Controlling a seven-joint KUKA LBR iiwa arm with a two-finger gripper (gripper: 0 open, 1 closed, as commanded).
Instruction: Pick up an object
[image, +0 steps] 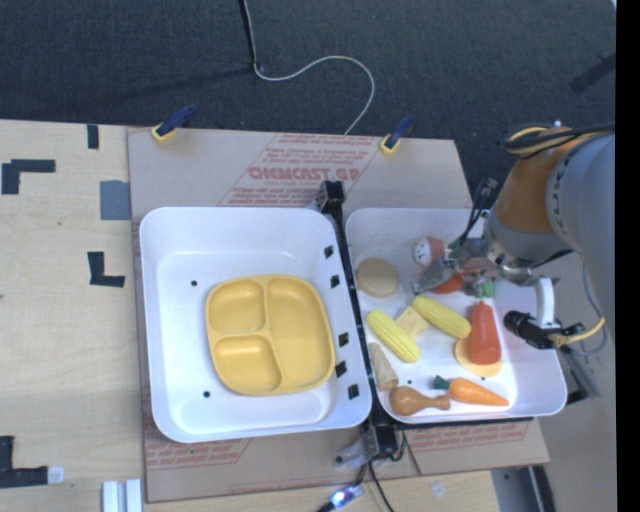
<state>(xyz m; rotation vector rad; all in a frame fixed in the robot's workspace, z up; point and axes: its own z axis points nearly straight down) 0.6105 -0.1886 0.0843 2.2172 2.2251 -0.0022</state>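
The desk (60, 300) carries 2 white bins side by side on a cardboard sheet (290, 170), and the grey arm (560, 200) with its orange band reaches in from the right over the far right corner of the right bin (540, 395). The left bin (170, 260) holds 1 yellow divided tray (268, 333) lying flat in its middle. The right bin holds the toy food that the task can draw on: a red pepper (483, 333) standing on a yellow slice at the right, 2 corn cobs (392, 335) side by side near the centre, a carrot (470, 391) and a brown drumstick (418, 402) along the near wall, a tan bun (378, 277) by the divider, and a small red and white piece (430, 250) at the far side. The jaws (462, 270) sit low in the far part of the right bin, just beside a small orange-red item (447, 284) and near the right-hand cob; whether they are spread or pressed together I cannot tell, since the wrist hides the tips. The step in hand looks like the descent onto a target, with nothing visibly gripped. The next move likely calls for a close on that small item and then a straight lift, well apart from the pepper beside it.
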